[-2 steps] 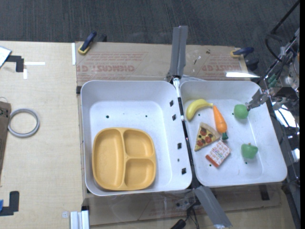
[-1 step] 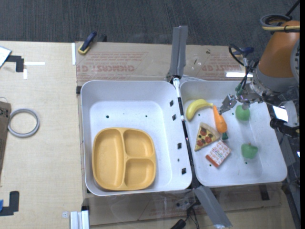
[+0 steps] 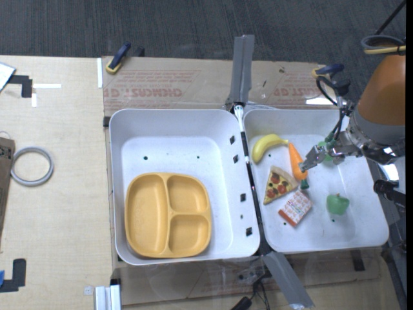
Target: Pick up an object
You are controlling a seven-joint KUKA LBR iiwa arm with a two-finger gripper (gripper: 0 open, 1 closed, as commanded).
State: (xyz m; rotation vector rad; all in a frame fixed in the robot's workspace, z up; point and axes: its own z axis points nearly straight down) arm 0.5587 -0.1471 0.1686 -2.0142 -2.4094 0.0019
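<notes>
Risk of nudging carrot [image 3: 295, 160] against banana [image 3: 267, 145]: gripper [image 3: 310, 162] just right of carrot, finger opening indiscernible, nothing visibly held.

arm: reaching in from right | tool [image 3: 308, 165]: lowered, pointing left

Dark grey carpet floor [image 3: 161, 11] beyond a pale wooden bench [image 3: 58, 192]
</notes>
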